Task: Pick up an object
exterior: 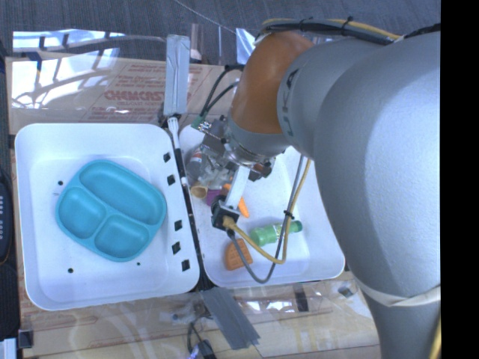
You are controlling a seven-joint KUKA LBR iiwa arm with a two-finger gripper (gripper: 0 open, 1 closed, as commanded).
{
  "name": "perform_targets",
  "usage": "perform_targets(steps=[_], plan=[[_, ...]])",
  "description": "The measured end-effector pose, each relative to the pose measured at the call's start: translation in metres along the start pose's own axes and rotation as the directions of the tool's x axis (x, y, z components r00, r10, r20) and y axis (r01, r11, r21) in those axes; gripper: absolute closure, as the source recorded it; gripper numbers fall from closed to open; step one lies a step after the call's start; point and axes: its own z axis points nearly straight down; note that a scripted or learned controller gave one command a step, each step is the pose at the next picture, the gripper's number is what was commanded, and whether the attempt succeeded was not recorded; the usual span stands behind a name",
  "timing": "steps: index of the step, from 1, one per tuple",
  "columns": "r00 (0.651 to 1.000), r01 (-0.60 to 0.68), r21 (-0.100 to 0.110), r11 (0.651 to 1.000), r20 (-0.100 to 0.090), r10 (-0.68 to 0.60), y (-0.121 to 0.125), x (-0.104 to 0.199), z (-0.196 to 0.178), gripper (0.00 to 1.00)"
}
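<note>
Grey robot arm with orange wrist band (359, 126) comes in from view right and hangs over the right shallow white plastic bin (318, 254), covering most of it. Cardboard-brown desk (90, 99) shows above and left of that right bin. Left shallow white plastic bin (45, 275) sits touching the right bin's left wall. Blue three-compartment plastic plate (111, 209) lies flat left of the right bin, in the left bin's middle. Gripper (203, 161) is low in the right bin's upper-left part, by its left wall; cannot tell how far open it is, nothing seen in its hold. Green plastic bottle-shaped object (271, 233) lies on its side in the right bin's lower middle. Orange ridged piece (238, 256) rests in the right bin's lower left. Small tan cup-like item (199, 191), small purple piece (214, 197) and small orange bit (244, 208) lie close together at the right bin's left side, just below the gripper.
</note>
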Motion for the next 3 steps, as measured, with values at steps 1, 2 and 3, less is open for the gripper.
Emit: perform_targets(steps=[1, 2, 3], plan=[[0.98, 0.198, 0.003, 0.98, 0.001, -0.198, -0.077, 0.028, 0.03, 1.0], [0.99, -0.142, -0.002, 0.99, 0.0, 0.142, -0.085, 0.044, 0.029, 1.0], [0.965, -0.262, 0.0, 0.965, -0.001, 0.262, -0.142, 0.155, 0.018, 1.0]])
